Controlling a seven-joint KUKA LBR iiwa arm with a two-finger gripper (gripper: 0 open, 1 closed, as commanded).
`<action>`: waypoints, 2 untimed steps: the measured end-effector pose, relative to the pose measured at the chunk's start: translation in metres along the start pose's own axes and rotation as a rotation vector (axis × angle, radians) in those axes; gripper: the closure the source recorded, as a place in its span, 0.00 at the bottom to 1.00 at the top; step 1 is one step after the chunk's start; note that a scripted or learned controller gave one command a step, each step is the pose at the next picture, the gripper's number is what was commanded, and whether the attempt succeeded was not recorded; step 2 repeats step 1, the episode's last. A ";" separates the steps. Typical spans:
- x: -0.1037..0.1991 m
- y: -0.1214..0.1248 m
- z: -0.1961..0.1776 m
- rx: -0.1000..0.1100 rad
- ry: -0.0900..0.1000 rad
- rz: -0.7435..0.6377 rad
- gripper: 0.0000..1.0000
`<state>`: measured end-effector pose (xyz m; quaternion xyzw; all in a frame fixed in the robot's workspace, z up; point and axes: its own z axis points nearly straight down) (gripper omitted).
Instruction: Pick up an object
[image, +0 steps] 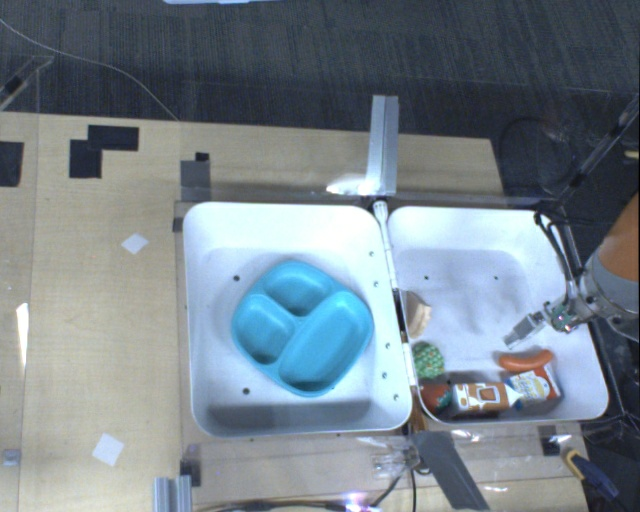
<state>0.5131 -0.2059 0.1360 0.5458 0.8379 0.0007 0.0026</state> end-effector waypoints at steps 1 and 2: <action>0.024 -0.017 0.043 0.001 0.002 0.072 0.00; 0.024 -0.017 0.043 0.001 0.002 0.072 0.00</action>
